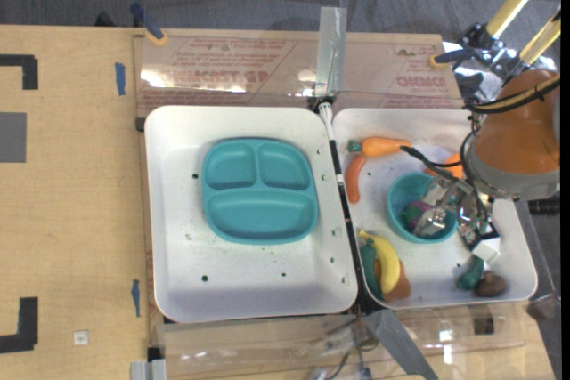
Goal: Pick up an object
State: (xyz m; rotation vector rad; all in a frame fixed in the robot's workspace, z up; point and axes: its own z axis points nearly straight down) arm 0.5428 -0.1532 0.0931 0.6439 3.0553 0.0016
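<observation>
The right bin (525, 280) holds a teal bowl (401, 202) with a small purple and green item (415, 214) inside it. My gripper (436, 216) reaches down into the bowl from the right, its metal tip just right of that item. The arm's orange band (521, 138) hangs above the bin's right side. Around the bowl lie an orange carrot (385, 147), a second orange piece (353, 178), a yellow banana (386, 258) and a green piece (368, 267).
A teal divided plate (260, 190) sits in the left bin (178, 271). A dark green item (469, 278) and a brown item (490, 285) lie at the right bin's front right corner. A clear wall (331, 58) stands behind both bins.
</observation>
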